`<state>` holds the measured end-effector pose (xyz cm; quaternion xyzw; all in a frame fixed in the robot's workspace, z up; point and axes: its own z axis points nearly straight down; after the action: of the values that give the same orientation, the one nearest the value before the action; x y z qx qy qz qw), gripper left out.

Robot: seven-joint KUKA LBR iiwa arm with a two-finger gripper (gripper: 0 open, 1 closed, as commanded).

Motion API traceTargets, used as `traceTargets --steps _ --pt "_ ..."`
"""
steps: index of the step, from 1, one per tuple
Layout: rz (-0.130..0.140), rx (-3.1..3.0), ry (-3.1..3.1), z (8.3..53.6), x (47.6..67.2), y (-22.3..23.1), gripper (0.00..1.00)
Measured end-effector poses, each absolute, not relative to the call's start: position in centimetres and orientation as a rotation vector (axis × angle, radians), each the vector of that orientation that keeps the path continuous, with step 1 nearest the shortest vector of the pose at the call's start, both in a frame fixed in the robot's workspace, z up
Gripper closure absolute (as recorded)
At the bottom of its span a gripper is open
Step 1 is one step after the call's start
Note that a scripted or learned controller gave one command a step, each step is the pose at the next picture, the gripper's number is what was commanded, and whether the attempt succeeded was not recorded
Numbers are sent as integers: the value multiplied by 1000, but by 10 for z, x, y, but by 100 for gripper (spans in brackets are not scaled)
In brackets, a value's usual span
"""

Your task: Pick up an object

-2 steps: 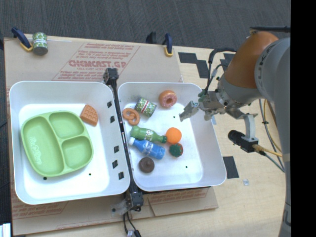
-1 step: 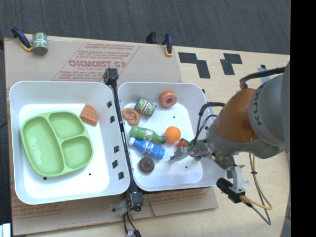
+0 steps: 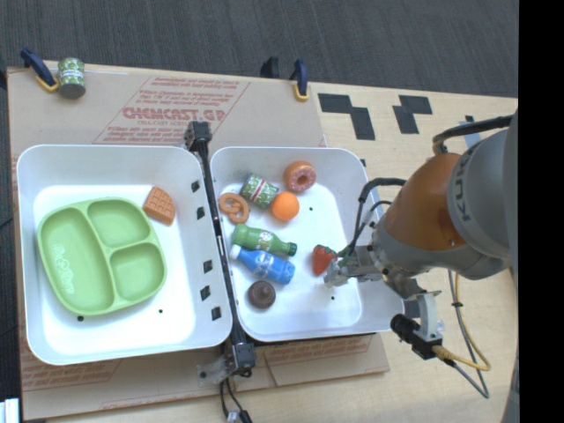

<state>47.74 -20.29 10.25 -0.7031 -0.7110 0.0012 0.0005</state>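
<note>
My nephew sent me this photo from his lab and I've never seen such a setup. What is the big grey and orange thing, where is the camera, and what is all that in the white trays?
The grey and orange thing is a robot arm, reaching in from the right. One camera looks down from above at a slant. The gripper at its tip sits low in the right bin, beside a small red toy; whether it holds it I cannot tell. That bin also has toy food: a doughnut, an orange, a pretzel, a green can, green and blue bottles. The left bin holds a green divided plate and a waffle piece.
</note>
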Motion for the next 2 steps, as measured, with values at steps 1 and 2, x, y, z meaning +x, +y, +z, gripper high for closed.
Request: traceTargets --steps 1,2 --pt "-2 -2218 -2232 257 478 -180 100" --pt "4 -2214 -2226 225 476 -212 100"
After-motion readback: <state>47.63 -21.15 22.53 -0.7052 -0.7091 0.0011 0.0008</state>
